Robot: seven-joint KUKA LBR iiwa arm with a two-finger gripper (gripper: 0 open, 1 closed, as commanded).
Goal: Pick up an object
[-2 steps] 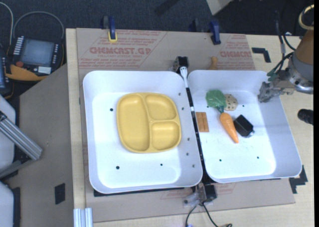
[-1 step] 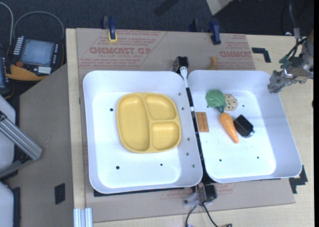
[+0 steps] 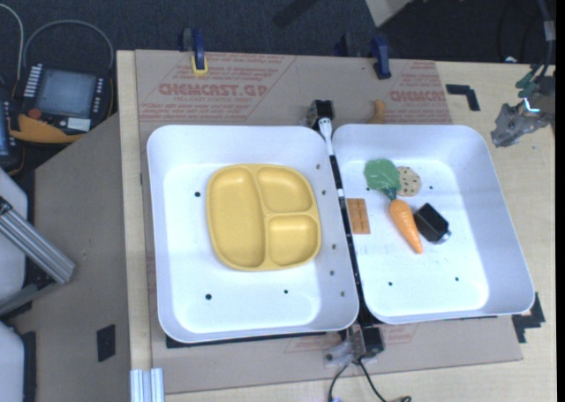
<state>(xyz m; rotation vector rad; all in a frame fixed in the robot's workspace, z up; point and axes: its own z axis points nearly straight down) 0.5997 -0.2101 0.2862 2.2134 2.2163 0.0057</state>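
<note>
The right bin (image 3: 468, 290) holds several small items in its far left part. A green leafy piece (image 3: 381, 174) lies beside a speckled round cookie (image 3: 408, 181). Just below them is an orange carrot (image 3: 406, 224), with a small black block (image 3: 432, 223) touching its right side. A flat brown rectangular piece (image 3: 357, 216) lies close to the bin's left wall. My gripper (image 3: 515, 123) hangs at the view's right edge, beyond the far right corner of the right bin and well away from all the items. Nothing shows in it.
The left bin (image 3: 177, 294) contains a yellow divided plate (image 3: 263, 216) in its middle. Clamps (image 3: 199, 51) hold the cardboard sheet at the bench's far edge. A teach pendant (image 3: 64, 95) lies off the bench to the left.
</note>
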